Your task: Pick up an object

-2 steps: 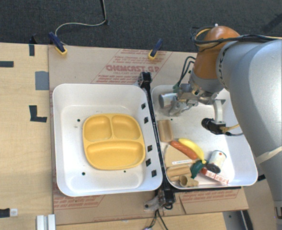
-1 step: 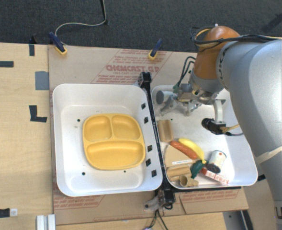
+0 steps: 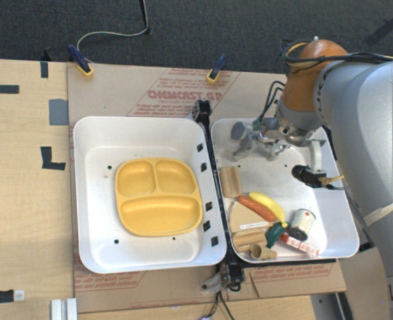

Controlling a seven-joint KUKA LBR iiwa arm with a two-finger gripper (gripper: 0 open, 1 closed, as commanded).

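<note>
My gripper (image 3: 257,151) hangs over the far part of the right bin (image 3: 346,209), above bare white floor. Its grey fingers (image 3: 242,148) stand spread apart, open, with nothing between them. Nearer the front of this bin lies a cluster of objects: a small wooden block (image 3: 229,181) by the left wall, an orange carrot (image 3: 255,206) beside a yellow banana (image 3: 269,205), a green toy (image 3: 275,233), pale wooden cylinders (image 3: 248,235), a white can with a red label (image 3: 303,219) and a flat red-and-white packet (image 3: 301,246).
The left bin (image 3: 89,199) holds a yellow divided plate (image 3: 159,197). Black clips run along the wall between the two bins (image 3: 208,172). Both bins sit on brown cardboard (image 3: 129,89) held by blue-and-yellow clamps (image 3: 81,60).
</note>
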